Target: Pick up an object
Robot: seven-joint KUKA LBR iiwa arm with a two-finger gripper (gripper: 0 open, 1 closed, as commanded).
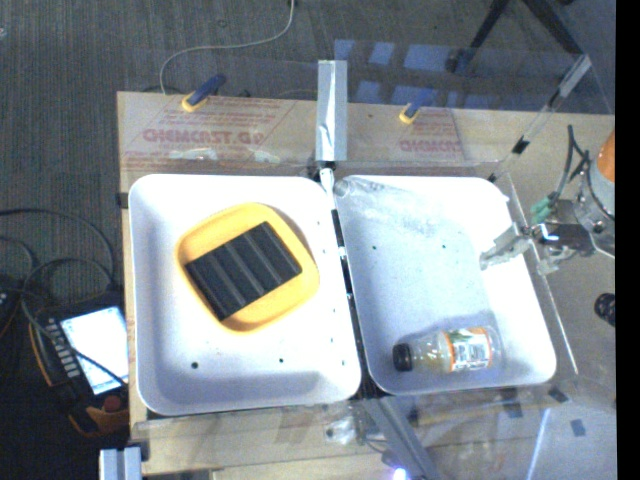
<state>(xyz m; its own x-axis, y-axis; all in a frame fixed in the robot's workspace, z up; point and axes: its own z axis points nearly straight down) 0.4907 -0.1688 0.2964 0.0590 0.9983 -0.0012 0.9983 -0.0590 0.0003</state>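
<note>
The gripper (503, 255) sits at the right rim of the right bin (420, 268), about halfway along that side, with its pale tip reaching just over the bin floor. Whether it is wide or narrow cannot be told at this slant. Nothing shows in its grasp. Behind it, further right, the wrist carries cables, and a bit of the orange band (607, 158) shows above it.

The bottle (447, 351) lies on its side in the same bin, below the gripper and a little to its left in the view, well apart from it. It rests close to the bin's near wall. Its dark cap points left, away from the gripper's side, and its label is orange and white. The bin floor between gripper and bottle is bare white.

Far left of the gripper, across the seam where the bins meet, the left bin (180, 368) holds a yellow tray (300, 286) with a black ribbed pad (245, 265) on it, turned at an angle to the bin walls.

Up and left of the gripper, beyond the bins, a brown board (230, 133) with red lettering bears two clamps (203, 91) and an upright metal post (330, 118). On the floor past the left bin lies a tablet (90, 348) among cables
</note>
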